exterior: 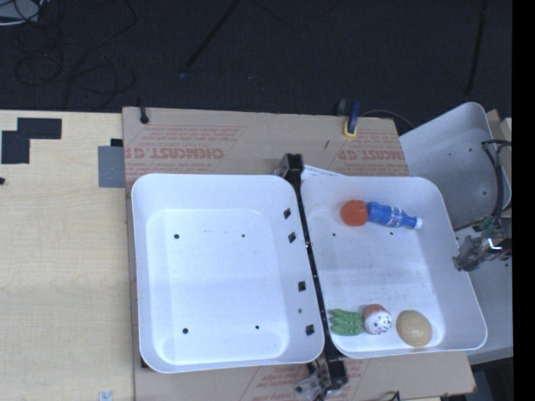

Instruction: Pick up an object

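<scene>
We observe two white bins side by side on the counter [67, 249]; the left bin [150, 224] sits at 9 o'clock of the right bin [451, 307]. In the right bin, toward 12 o'clock, an orange ball [354, 213] touches a blue bottle [393, 216] lying on its side, white cap pointing to 3 o'clock. Along the 6 o'clock wall we find a green toy [343, 322], a white ball with red top and dots [377, 319], and a tan egg-shaped object [414, 327], set close in a row. At 3 o'clock, outside the right bin, we see the claw [473, 254] above a grey panel; we cannot tell its state; nothing shows between its tips.
</scene>
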Controlling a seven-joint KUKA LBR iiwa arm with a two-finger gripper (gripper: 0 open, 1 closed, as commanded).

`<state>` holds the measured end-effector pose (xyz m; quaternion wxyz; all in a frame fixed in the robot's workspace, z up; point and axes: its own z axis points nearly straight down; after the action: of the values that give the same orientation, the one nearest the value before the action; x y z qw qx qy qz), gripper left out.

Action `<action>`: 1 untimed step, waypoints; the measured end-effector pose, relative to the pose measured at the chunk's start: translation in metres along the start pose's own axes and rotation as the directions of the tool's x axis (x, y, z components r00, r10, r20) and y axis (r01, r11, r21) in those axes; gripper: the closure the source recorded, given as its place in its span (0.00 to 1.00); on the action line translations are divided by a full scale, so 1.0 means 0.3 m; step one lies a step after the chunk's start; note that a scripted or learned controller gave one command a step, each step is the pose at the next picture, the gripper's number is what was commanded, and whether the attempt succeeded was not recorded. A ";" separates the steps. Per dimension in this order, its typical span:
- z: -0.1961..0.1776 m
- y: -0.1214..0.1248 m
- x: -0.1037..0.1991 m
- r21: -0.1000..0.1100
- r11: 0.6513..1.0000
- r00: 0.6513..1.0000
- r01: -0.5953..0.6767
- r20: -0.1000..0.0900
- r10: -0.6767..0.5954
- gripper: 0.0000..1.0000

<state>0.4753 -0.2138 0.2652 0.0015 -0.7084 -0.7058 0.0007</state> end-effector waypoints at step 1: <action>-0.006 0.000 -0.001 -0.001 1.000 1.000 -0.001 0.000 0.001 1.00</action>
<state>0.4753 -0.2142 0.2670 0.0008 -0.7086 -0.7056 0.0003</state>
